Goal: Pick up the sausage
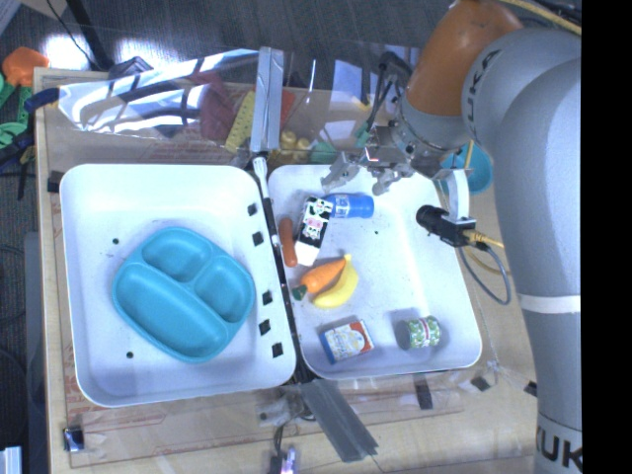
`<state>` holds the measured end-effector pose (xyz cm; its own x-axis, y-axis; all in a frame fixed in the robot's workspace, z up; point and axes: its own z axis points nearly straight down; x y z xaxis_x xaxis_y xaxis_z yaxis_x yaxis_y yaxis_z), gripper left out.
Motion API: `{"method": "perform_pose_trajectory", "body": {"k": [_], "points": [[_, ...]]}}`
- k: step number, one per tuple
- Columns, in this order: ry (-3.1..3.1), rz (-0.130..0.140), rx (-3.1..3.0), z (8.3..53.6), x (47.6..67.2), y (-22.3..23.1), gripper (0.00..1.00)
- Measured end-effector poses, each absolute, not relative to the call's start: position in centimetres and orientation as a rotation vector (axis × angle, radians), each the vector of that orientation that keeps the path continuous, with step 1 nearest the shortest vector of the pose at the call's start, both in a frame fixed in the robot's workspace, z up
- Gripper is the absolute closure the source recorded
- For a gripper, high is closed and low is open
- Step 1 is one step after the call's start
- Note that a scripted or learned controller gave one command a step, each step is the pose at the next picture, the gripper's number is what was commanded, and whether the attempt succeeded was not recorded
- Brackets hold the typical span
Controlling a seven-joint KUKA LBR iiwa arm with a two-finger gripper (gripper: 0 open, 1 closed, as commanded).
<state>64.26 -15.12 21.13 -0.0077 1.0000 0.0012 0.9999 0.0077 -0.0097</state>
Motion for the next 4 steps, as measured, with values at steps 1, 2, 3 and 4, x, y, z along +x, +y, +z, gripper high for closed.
{"method": "perform_pose_trajectory", "body": {"k": [1, 2, 3, 4], "points": [[-2.227, 0.017, -2.196, 21.6, 64.3, -15.0, 1.0], [-1.969, 0.013, -2.438, 17.3, 58.3, -10.3, 1.0], [-2.617, 0.005, -1.727, 10.7, 56.8, -9.8, 1.0], [-2.544, 0.003, -1.838, 14.3, 58.2, -16.8, 1.0]]}}
